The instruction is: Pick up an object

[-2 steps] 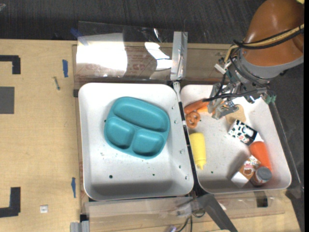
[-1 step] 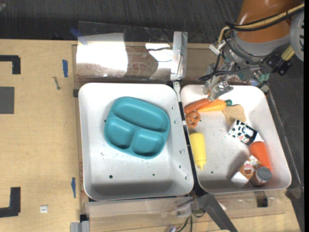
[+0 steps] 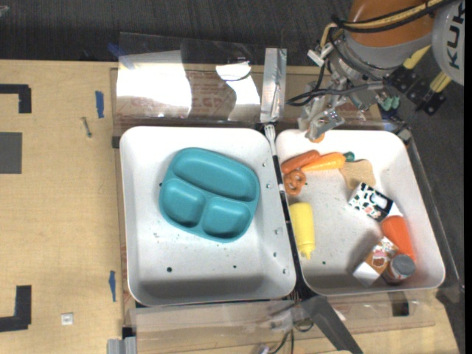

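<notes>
The gripper [image 3: 318,126] hangs above the far rim of the right-hand shallow white bin [image 3: 424,220], so I judge this the approach step: nothing is picked yet, and the arm must choose a target and descend onto it. Whether its tips are spread or pressed together I cannot tell (cables and the wrist body crowd that spot), and nothing is seen between them.

Just below and slightly right of it lies an orange plastic carrot with a green tip [image 3: 321,161], the likeliest candidate. Below that, hard against the bin's left wall, lies a yellow plastic bottle [image 3: 302,229]. Further right and nearer the camera sit a black-and-white patterned block [image 3: 369,200] and an orange bottle with a grey cap [image 3: 399,243].

The next move calls for a drop straight down, with the tips straddling the carrot's narrow width.
</notes>
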